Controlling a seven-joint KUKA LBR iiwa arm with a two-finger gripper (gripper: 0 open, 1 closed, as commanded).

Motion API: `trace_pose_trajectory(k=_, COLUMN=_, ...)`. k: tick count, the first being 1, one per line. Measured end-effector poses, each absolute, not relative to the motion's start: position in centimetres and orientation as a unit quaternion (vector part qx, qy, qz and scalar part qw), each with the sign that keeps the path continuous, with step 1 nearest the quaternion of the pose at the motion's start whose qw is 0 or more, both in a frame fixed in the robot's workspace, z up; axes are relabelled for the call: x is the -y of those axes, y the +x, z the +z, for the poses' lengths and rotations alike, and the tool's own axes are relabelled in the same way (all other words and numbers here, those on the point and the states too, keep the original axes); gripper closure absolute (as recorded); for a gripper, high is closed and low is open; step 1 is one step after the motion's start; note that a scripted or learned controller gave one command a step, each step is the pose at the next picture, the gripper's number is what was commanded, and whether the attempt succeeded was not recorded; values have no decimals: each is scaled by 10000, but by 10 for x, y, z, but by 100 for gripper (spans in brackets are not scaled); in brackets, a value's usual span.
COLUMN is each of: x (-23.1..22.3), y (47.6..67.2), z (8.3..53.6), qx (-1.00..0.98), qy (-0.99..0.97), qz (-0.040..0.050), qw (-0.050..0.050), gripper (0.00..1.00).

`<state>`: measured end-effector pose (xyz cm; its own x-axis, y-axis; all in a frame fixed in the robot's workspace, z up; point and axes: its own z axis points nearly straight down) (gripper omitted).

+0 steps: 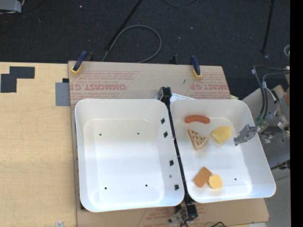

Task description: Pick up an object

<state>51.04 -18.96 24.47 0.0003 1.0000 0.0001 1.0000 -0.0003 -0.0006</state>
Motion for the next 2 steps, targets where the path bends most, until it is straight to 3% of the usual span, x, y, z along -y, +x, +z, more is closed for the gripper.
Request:
trace_pose_trajectory(k=1, x=127, y=505, z=84, qx=7078, qy=-7064, qz=17, qw=30, gripper=0)
trace_pose_trajectory(k=2, x=87, y=597, z=88, qx=7088, qy=-7054, qz=-10, qw=-7, gripper=0)
